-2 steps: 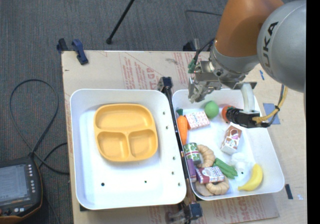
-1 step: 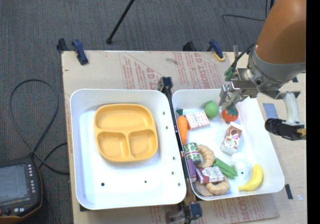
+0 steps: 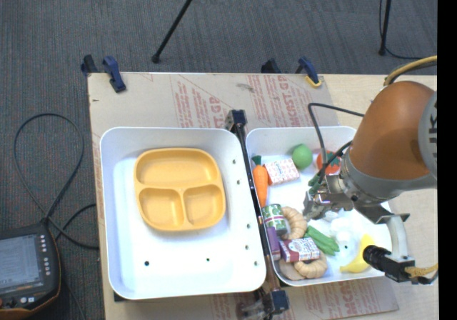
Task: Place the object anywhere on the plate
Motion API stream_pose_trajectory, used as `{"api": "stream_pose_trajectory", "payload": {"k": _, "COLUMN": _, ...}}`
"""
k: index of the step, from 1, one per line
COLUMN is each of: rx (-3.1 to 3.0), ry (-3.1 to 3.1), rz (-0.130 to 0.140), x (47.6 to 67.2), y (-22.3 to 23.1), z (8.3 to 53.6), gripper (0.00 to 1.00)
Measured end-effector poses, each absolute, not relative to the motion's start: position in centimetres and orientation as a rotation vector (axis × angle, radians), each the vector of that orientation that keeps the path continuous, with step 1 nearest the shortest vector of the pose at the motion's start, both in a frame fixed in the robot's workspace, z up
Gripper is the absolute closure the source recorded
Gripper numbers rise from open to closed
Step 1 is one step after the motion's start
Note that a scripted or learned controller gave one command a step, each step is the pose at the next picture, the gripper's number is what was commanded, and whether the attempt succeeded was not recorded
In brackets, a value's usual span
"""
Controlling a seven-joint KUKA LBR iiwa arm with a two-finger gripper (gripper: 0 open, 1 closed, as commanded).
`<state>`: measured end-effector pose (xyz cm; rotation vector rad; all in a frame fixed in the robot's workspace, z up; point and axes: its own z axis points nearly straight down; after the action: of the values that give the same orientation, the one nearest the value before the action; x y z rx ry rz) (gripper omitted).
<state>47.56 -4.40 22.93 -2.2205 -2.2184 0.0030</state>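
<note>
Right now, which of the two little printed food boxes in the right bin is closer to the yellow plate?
The upper box, beside the carrot; the other box lies lower, among the pretzel-like pieces.

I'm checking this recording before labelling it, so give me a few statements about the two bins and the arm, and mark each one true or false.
1. The yellow-orange three-compartment plastic plate lies in the left white bin. True.
2. A toy carrot lies on the plate. False: the orange toy carrot lies in the right white bin, near its left wall.
3. The gripper is over the right bin, among the toy foods. True.
4. The green ball is in the left bin. False: the round green ball sits in the right bin, near its far wall.
5. The yellow toy banana lies near the right bin's front right corner. True.
</note>
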Motion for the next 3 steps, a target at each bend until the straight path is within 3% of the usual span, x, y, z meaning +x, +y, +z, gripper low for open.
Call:
{"api": "stream_pose_trajectory", "payload": {"k": 1, "rx": -2.222, "ry": -2.214, "rz": 0.004, "x": 47.4, "y": -12.0, "z": 13.5, "gripper": 1.00}}
{"api": "stream_pose_trajectory", "payload": {"k": 2, "rx": -2.223, "ry": -2.224, "rz": -0.003, "x": 52.1, "y": -12.0, "z": 27.3, "gripper": 1.00}}
{"api": "stream_pose_trajectory", "payload": {"k": 3, "rx": -2.219, "ry": -2.222, "rz": 0.002, "x": 60.5, "y": -14.4, "z": 20.6, "gripper": 1.00}}
